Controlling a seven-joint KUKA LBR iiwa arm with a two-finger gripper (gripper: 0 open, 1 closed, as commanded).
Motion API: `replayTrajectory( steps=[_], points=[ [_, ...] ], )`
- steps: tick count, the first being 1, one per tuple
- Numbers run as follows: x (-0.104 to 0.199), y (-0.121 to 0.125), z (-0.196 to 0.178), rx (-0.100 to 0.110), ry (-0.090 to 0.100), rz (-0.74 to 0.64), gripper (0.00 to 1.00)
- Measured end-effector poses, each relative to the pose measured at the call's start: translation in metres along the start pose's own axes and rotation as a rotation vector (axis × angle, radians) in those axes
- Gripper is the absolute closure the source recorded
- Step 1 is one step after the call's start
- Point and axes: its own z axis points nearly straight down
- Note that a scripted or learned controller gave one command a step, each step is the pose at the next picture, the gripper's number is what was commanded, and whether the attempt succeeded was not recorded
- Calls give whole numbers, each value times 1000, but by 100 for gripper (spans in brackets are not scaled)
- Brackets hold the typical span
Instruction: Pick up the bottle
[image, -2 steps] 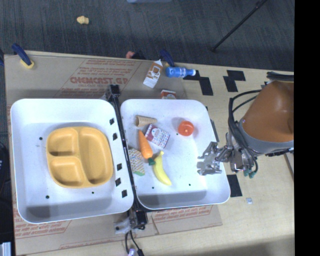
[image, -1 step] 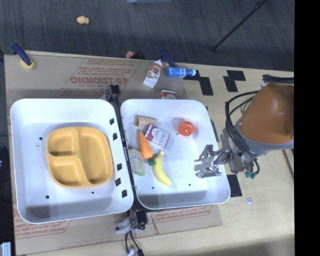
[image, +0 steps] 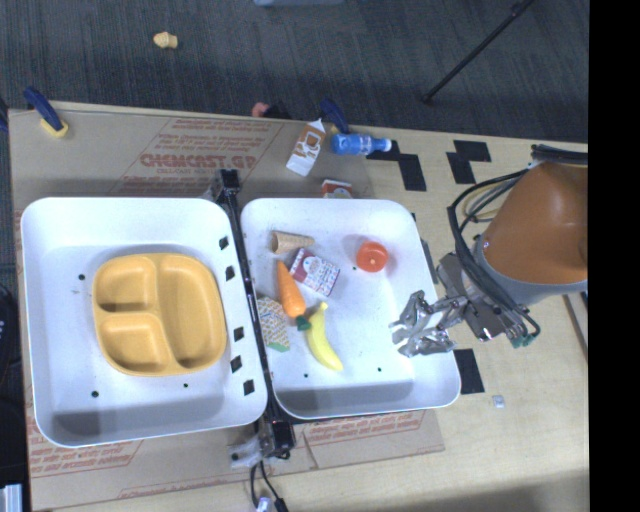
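Beyond both bins (image: 330, 400), bottle (image: 358, 145) on bench (image: 520, 440)

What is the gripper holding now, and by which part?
Nothing. The metal two-finger gripper is open over bare floor at the right white bin's right side, with nothing between its fingers.

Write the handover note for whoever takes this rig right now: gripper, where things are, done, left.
Gripper: open, holding nothing, low over the right side of the right bin.
Bottle: blue, lying on the bench beyond the right bin's far rim, outside both bins.
In the right bin: carrot, banana, small carton, orange-red round item. Yellow divided tray sits in the left bin.
Done: nothing visible; bottle untouched.
Left: move the arm to the bottle, grasp it, lift.
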Motion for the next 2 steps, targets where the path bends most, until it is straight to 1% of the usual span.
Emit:
replayTrajectory(
  steps=[1,2],
  points=[
    [-4,-1,0,1,-1,-120,100],
    [-15,-5,6,2,-3,-327,100]
  ],
)
